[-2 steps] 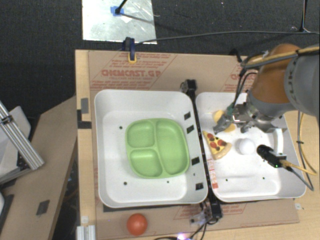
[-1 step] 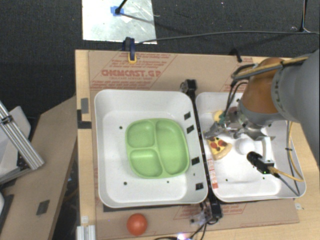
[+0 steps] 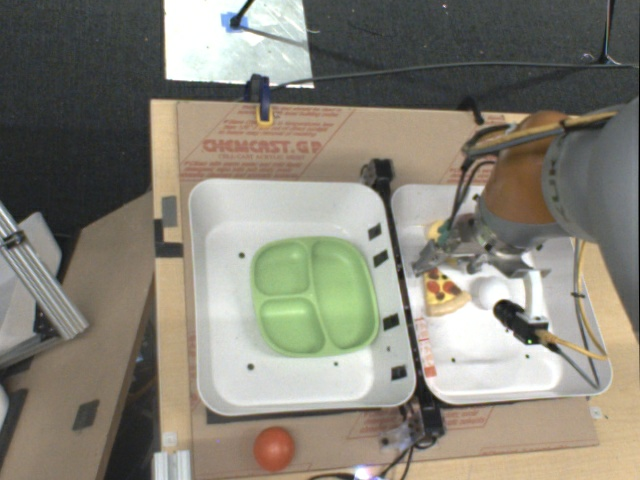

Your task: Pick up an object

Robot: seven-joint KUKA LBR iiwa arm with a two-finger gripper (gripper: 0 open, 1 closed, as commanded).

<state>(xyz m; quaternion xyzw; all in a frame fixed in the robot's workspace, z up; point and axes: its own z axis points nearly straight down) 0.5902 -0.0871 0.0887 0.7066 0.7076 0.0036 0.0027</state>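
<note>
Camera view looks down on the desk with two white bins side by side. The left bin holds a green divided plate; the right bin holds a toy pizza slice near its left wall, with a small yellow item just behind it, too hidden to name. The arm reaches over the right bin, and the hand sits low, just above the pizza slice; whether it is spread or closed, I cannot tell, and nothing can be seen in its grasp. The slice looks like a light, stiff plastic piece, flat and probably a little slick, so a pinch across its narrow width near the crust end seems safest. An orange ball lies outside the bins at the desk's front edge.
</note>
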